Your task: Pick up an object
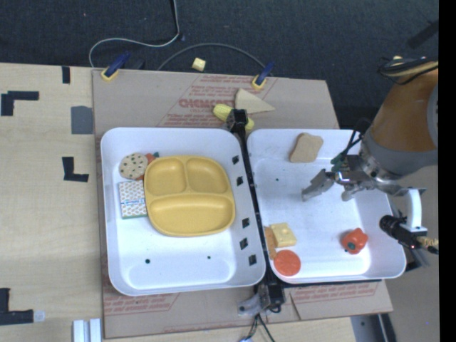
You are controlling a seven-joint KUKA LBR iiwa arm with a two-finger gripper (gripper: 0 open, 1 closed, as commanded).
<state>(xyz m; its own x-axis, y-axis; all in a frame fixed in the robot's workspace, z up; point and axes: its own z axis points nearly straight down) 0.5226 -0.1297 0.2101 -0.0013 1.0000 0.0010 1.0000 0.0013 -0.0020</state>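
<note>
My gripper (328,193) hovers over the middle of the right bin (385,212), open, with nothing between its fingers. In this bin lie a tan bread slice (306,147) at the far side, a yellow cheese square (281,235) and a red disc (287,263) at the near left, and a red pepper (354,241) at the near right. The bread is up and to the left of the gripper; the pepper is below and to its right. The left bin (178,273) holds a yellow divided plate (190,194), a cookie (133,165) and a blue-white packet (132,198).
Both bins rest on a cardboard sheet (313,98) held by clamps (114,68). Behind the bins lie a yellow item (224,110), a tan wedge (254,102) and a small yellow cube (199,64). A black divider (246,191) runs between the bins.
</note>
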